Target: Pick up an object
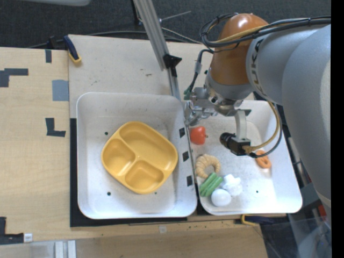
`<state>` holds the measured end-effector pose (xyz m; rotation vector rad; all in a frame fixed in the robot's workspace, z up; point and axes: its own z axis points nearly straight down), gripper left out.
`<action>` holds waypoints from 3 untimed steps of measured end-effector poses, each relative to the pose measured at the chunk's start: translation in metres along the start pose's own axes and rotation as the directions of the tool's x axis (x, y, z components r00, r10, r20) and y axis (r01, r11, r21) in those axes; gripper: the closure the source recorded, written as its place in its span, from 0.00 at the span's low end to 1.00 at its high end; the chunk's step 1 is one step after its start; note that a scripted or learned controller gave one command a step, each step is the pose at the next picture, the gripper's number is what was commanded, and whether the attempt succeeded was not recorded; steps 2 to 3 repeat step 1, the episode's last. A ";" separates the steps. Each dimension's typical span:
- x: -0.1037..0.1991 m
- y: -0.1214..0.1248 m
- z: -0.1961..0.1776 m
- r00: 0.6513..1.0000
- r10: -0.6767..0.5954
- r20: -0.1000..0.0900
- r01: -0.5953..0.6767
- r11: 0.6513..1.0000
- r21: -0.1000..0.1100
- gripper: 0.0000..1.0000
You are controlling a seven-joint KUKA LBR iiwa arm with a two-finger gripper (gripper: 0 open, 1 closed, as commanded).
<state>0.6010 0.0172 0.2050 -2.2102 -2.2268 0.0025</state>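
Note:
My gripper (pixel 194 118) hangs over the left edge of the right bin (pixel 279 198), close to the divider between the bins. Just below its fingertips sits a small red tomato-like object (pixel 198 135); whether the fingers touch it I cannot make out. Further down in the right bin lie a tan pretzel-shaped piece (pixel 206 164), a green bean-like piece (pixel 210 183), a white lumpy object (pixel 233 183) and a white egg-shaped one (pixel 220 198). An orange ring-like piece (pixel 263 160) rests toward the right side of that bin.
A yellow divided plate (pixel 140 156) lies in the left bin (pixel 91 144). A metal pole (pixel 153 31) slants down toward the divider behind the gripper. The bulky grey arm (pixel 290 63) covers the upper right, with black cabling (pixel 236 144) looping above the right bin.

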 end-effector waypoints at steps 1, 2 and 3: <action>0.045 -0.004 -0.010 1.000 0.001 0.000 -0.001 1.000 -0.003 1.00; 0.045 -0.004 -0.010 1.000 0.001 0.000 -0.001 1.000 -0.003 1.00; 0.045 -0.004 -0.010 1.000 0.001 0.000 -0.001 1.000 -0.003 1.00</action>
